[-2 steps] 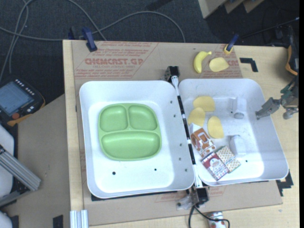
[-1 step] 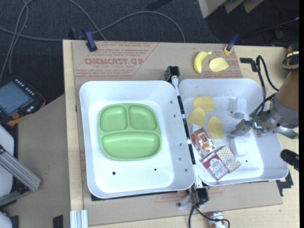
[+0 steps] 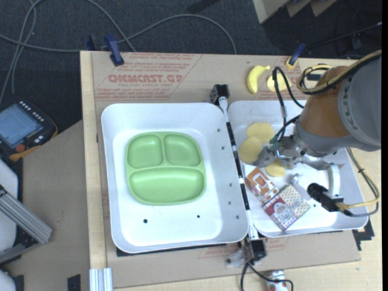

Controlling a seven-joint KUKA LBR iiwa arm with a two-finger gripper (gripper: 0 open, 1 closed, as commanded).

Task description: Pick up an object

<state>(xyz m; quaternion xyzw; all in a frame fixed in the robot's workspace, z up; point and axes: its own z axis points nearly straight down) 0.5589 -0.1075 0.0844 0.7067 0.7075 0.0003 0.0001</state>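
1. Objects lie in the right bin (image 3: 357, 220): two pale yellow discs (image 3: 256, 139) near its left wall, a small yellow piece (image 3: 276, 170) beside them, an orange-and-white box (image 3: 260, 183), and a patterned packet (image 3: 288, 206) touching that box.
2. Pincer (image 3: 277, 153) sits low over the yellow discs and the small yellow piece; whether it grips anything cannot be told.
3. Left bin (image 3: 115, 180) holds a green divided plate (image 3: 165, 167).
4. A yellow banana (image 3: 257, 77) rests on the tabletop (image 3: 151, 71) behind the right bin.
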